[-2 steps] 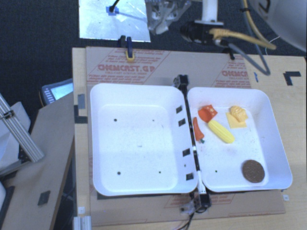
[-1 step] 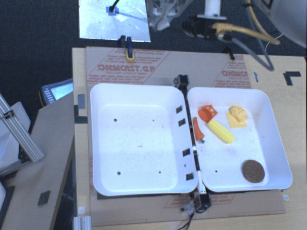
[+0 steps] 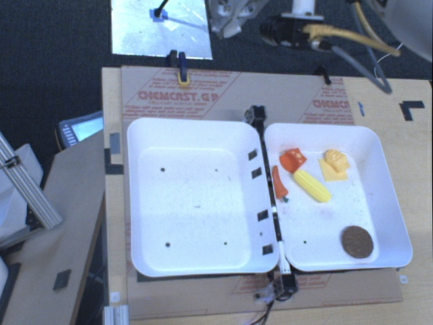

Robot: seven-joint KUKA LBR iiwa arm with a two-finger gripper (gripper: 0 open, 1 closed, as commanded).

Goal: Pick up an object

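My claw [image 3: 229, 15] hovering above counter, beyond bins; grip state unreadable. Yellow plastic corn cob [image 3: 311, 185] lying in right white bin [image 3: 389, 181], touching orange pepper piece [image 3: 293, 159].

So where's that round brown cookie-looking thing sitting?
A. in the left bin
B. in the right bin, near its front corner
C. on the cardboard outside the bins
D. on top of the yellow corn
B: the brown disc lies alone in the right bin, well apart from the corn.
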